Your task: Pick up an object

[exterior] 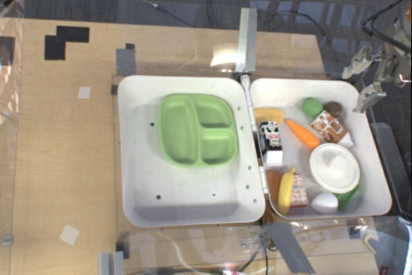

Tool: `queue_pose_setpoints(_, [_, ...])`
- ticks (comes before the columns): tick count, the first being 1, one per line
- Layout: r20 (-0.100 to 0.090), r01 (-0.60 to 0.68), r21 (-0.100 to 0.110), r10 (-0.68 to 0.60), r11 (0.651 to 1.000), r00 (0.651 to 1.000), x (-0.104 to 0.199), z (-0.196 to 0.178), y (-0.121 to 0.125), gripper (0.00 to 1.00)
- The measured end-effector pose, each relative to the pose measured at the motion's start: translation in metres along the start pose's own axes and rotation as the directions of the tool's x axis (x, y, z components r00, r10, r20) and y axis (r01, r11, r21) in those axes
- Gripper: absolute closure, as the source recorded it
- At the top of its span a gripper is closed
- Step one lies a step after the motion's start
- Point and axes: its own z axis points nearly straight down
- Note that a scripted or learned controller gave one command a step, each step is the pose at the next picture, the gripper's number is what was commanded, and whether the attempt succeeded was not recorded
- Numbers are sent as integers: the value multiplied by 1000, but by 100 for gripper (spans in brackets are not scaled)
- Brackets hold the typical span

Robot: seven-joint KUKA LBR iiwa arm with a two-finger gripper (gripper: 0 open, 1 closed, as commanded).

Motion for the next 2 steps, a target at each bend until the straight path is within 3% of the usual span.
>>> queue_pose_setpoints(1, [-14,-177,-3,177,984,984,40,151,25,0])
queue_pose_setpoints(2, [5,-171,-2,171,985,985,20,192,54,0])
